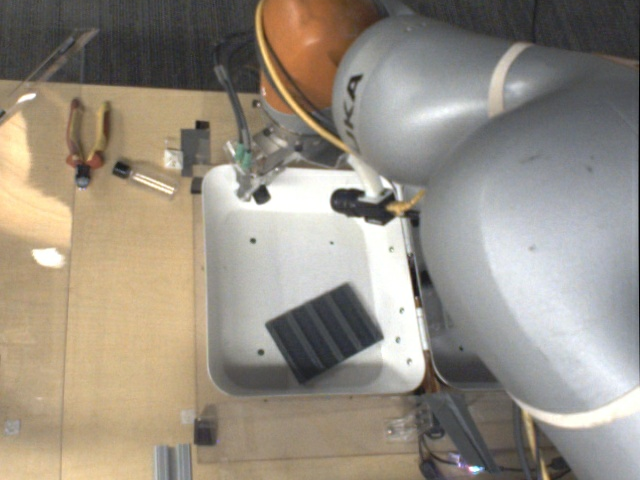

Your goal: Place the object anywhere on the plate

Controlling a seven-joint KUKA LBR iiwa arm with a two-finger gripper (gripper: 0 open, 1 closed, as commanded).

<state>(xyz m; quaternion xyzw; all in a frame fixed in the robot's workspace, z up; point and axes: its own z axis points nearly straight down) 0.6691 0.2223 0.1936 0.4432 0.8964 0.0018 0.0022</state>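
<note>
1. The gripper (250,183) sits at the upper left corner of the white bin (230,298).
2. I cannot tell if it is open or holding anything.
3. A dark ridged block (323,332) lies low in the bin.

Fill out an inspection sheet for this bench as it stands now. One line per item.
Surface: wooden bench bearing a shallow white bin.
Job's things: dark ribbed block lies flat in the bin's lower part; no plate made out.
Clutter: red-handled pliers and a small vial on the bench left of the bin.
Grippers: gripper at the bin's upper left corner, nothing seen held.
Cables: yellow cable looping round the arm; dark cable beside it.
Surroundings: dark floor beyond the bench.
</note>
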